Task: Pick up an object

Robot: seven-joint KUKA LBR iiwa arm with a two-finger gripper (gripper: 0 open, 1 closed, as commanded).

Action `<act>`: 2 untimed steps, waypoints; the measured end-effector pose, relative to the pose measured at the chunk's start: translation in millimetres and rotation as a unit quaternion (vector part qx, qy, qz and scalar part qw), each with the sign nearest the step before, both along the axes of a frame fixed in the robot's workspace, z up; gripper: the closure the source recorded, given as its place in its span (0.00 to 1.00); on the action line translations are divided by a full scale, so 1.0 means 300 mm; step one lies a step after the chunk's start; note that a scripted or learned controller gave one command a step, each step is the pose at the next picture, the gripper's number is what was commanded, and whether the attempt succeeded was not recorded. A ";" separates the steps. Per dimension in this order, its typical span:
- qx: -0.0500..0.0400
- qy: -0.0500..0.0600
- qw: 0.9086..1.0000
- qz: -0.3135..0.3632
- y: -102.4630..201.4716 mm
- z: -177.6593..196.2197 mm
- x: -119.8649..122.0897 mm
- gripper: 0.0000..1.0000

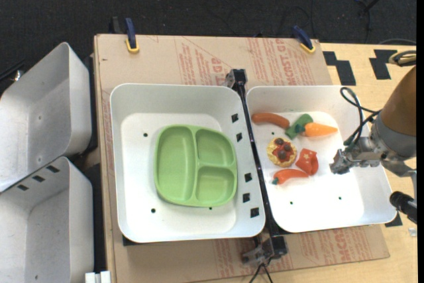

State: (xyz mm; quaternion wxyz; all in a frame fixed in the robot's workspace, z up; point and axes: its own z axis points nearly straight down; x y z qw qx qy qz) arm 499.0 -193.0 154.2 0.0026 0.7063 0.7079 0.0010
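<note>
Several toy foods lie in the right bin (318, 212): a brown sausage (270, 119), a carrot with a green top (315, 128), a small tart with berries (282, 152), a red pepper piece (307, 160) and a red-orange chili (289, 176). My gripper (339, 163) hangs over the right side of this bin, just right of the red pepper piece and apart from it. Nothing shows between its tips.
The left bin (132, 209) holds a green divided plate (197, 165). A black clamp strip (248, 142) runs between the two bins. Spare white bins (40, 116) stand off the bench at the left. Cables trail by the arm at the right.
</note>
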 end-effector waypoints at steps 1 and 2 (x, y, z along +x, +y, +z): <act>0.000 -0.001 1.000 0.000 -0.031 0.195 0.010 1.00; 0.000 0.000 1.000 0.000 -0.032 0.372 0.015 1.00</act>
